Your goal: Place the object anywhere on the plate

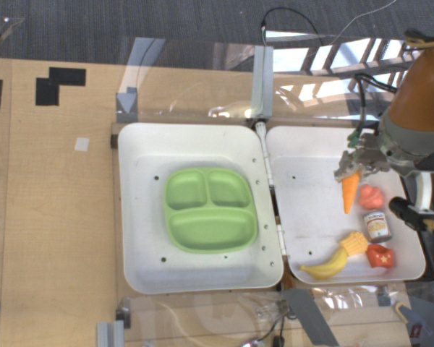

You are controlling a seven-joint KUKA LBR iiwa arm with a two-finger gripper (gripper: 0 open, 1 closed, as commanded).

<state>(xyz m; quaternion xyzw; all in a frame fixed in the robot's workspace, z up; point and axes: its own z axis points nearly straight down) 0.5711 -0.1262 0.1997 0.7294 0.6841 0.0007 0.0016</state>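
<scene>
Gripper (352,166), reaching in from the right, clasps the carrot's (350,189) top above the right bin (304,194).

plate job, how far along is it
Done: nothing lies on the green three-compartment plastic plate in the left white bin. In hand: the gripper is at the top of the orange toy carrot in the right white bin; a grasp isn't clear. Left: lift, carry, set it on the plate.

green three-compartment plate (210,210), flat in left bin (134,194)
</scene>
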